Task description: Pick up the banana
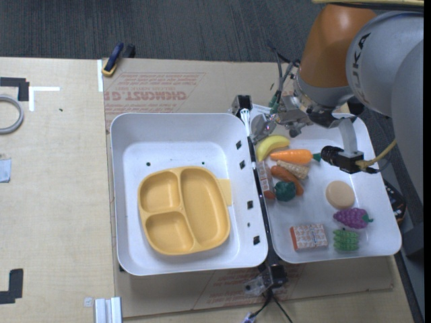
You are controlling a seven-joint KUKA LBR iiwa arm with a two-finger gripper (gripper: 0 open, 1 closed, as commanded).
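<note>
— What do we see nearest us?

— In the right bin a patterned box, green grapes and purple grapes; in the left bin a yellow divided plate.

— And the banana?

— Farther back, against the right bin's left wall, touching the carrot.

— The gripper?

— Just beyond the banana, low over the bin. We cannot tell whether it is parted or clenched; nothing sits visibly in it.
</note>
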